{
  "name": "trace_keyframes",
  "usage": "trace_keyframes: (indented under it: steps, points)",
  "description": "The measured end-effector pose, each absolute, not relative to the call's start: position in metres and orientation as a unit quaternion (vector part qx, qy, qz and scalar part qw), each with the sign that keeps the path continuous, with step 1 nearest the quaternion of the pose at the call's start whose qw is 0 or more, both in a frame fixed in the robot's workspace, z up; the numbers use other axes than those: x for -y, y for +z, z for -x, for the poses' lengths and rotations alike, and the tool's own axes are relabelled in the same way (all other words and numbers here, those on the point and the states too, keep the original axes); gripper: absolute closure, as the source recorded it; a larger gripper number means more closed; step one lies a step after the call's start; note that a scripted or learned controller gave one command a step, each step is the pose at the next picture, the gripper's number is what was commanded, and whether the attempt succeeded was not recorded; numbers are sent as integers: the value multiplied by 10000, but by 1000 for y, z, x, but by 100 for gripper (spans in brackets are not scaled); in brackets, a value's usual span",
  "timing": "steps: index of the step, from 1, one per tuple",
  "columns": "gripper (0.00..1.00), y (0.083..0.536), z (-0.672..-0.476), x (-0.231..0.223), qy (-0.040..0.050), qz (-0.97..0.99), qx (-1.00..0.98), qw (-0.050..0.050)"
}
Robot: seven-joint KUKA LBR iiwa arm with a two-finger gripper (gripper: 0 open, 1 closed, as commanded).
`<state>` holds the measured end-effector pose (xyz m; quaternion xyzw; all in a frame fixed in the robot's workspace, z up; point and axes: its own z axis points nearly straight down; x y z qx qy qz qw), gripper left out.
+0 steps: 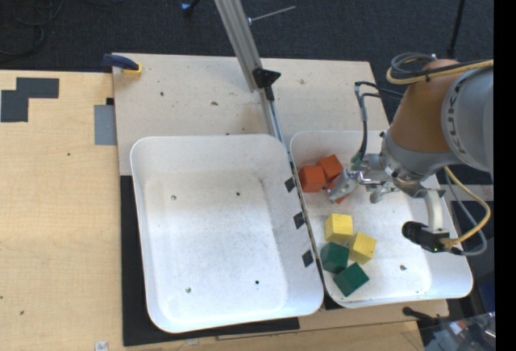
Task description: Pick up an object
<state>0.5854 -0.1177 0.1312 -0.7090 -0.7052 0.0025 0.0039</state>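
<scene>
**Gripper low in the right bin beside the orange blocks**

The gripper [348, 184] sits low inside the right bin [451, 281], reaching in from the right under the grey arm [451, 127] with its orange band. Whether it is spread or pressed together cannot be told from this angle. A small reddish piece [339, 193] shows at its tip, but it is unclear if anything is pinched there. Just to its left, touching or nearly so, lie two orange blocks [320, 173] close against the bin's left wall. Below the gripper, a little apart, sit two yellow blocks [348, 234], and just below those two green blocks [343, 267], all clustered near the left wall. The left bin [153, 172] lies alongside on the worktop [185, 91]. A slanted metal bar [235, 18] rises behind the bins.
</scene>
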Motion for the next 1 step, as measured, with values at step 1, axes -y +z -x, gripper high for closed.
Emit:
trace_keyframes:
  steps: [1]
  points:
    - [0,91,-586,117,1,7081,7061,6]
